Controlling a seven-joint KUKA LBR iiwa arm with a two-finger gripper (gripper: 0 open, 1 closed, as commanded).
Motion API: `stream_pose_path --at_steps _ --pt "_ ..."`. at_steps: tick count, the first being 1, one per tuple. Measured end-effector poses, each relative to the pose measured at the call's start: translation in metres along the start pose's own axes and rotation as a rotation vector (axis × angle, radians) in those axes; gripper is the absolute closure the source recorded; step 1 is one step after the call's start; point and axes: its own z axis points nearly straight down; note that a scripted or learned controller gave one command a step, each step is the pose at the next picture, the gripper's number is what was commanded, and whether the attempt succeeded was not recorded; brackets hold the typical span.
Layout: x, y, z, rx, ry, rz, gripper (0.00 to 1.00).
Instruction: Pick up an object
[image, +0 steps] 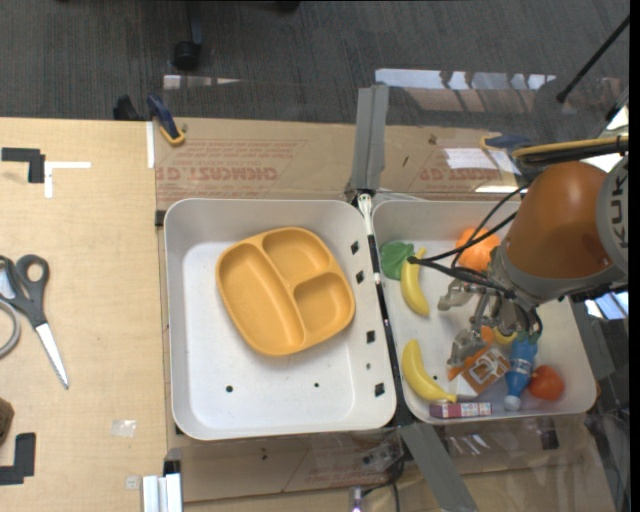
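Observation:
The right bin (575, 330) holds several small objects: two yellow bananas (413, 286) (421, 373), a green piece (395, 256), an orange fruit (475, 250), a blue bottle (519, 371), a red-orange ball (547, 383), an orange-and-white packet (482, 367) and a purple-capped tube (461, 408). My gripper (484, 335) hangs low over the middle of this bin, just above the packet and beside the blue bottle. The arm's orange band hides the bin's far right part.
The left bin (190, 330) carries a yellow divided plate (286, 288). Scissors (38, 315) lie on the wooden bench at the far left. Cardboard (250, 160) lines the bench behind the bins, and a grey divider bar (368, 140) runs between them.

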Motion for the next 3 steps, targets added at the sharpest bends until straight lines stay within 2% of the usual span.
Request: stream_pose_path --at_steps 1,2,3 --pt "-0.089 0.032 0.001 0.0 0.001 0.115 0.0" --pt "-0.074 0.031 0.002 0.0 0.005 0.215 0.0" --pt "-0.015 -0.002 0.002 0.001 0.006 0.325 0.0"
